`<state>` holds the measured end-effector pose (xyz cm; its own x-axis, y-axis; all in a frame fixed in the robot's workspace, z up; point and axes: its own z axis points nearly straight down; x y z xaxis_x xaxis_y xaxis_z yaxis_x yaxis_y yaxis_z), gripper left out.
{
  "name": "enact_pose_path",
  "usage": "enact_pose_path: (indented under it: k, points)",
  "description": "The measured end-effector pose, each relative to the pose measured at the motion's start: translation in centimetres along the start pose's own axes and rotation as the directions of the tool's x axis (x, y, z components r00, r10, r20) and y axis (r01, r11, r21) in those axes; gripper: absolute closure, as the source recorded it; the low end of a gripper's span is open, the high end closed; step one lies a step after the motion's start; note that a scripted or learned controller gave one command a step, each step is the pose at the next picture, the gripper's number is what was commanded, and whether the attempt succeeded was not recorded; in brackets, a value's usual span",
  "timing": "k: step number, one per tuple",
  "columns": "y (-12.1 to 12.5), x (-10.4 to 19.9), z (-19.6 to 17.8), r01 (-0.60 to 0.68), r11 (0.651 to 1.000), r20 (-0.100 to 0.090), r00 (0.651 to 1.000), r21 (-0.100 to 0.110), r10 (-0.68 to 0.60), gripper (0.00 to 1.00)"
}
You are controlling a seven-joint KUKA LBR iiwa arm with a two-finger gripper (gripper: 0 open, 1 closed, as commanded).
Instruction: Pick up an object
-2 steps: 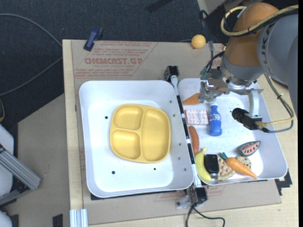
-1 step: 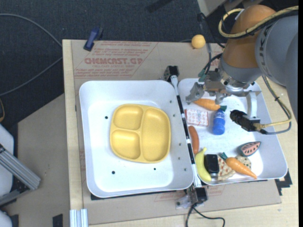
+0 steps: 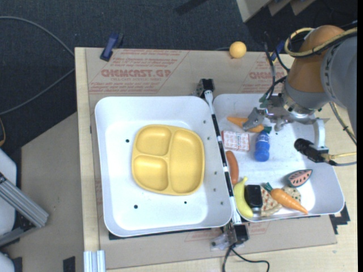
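The right bin [image 3: 332,177] holds several small items. A blue bottle [image 3: 261,147] lies near its middle, with a pink wafer pack [image 3: 235,140] to its left. An orange carrot piece [image 3: 237,119] sits at the bin's back left. Along the left wall lie a red sausage [image 3: 231,166] and a banana [image 3: 242,198]. At the front are a black block [image 3: 253,195], a cookie [image 3: 267,206], a carrot [image 3: 289,200] and a watermelon slice [image 3: 299,178]. My gripper [image 3: 260,119] hangs low over the bin's back, just above the blue bottle and right of the carrot piece.
The left bin [image 3: 113,152] holds a yellow divided plate [image 3: 168,159]. An orange ball [image 3: 237,49] and a blue clip [image 3: 110,46] lie on the bench behind the bins. The grey arm [image 3: 317,67] fills the upper right, and a black part [image 3: 309,149] juts out below it.
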<state>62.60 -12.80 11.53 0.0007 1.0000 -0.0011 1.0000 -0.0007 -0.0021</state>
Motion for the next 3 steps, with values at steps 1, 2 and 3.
enact_pose_path:
  k: [1,2,3]
  points:
    - [2.2,2.5,2.7,0.002,1.0,0.004,1.0,0.0,-0.002,0.0]
    - [2.1,2.3,1.8,0.003,1.0,0.008,1.0,0.006,-0.003,1.0]
    - [-2.9,12.5,-7.0,0.003,1.0,-0.003,1.0,-0.002,-0.003,1.0]
